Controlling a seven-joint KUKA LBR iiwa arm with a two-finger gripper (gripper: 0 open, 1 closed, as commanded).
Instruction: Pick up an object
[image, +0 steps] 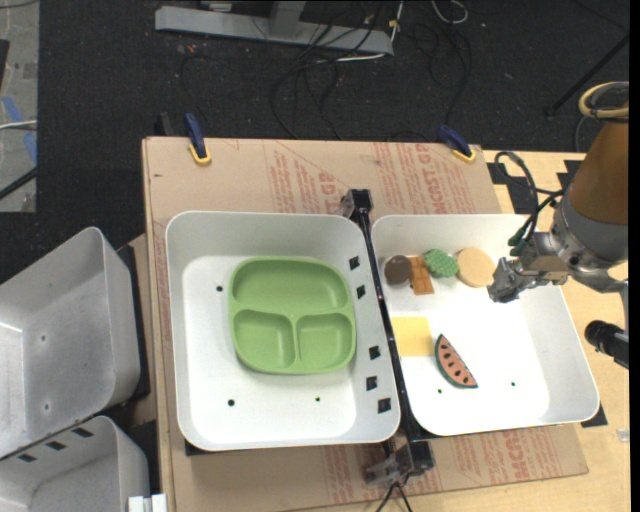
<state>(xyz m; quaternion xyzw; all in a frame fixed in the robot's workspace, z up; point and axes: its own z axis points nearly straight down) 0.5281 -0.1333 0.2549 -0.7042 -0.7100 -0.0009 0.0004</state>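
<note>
From my station, the left bin (190, 300) carries a green divided plate (292, 314) lying flat in its middle, probably a drop-off spot. In the right bin (560, 370), the toys cluster along the far edge: a brown round piece (397, 268), an orange-brown stick (422, 281), a green leafy piece (440, 263) and a tan disc (474, 266), touching or nearly so. Nearer the bins' shared wall lies a yellow square (410, 335), with a watermelon slice (455, 362) just beside it. The pincer (503, 284) hangs just right of the tan disc, my likeliest target; whether it is apart or together I cannot tell, and I see nothing held.
</note>
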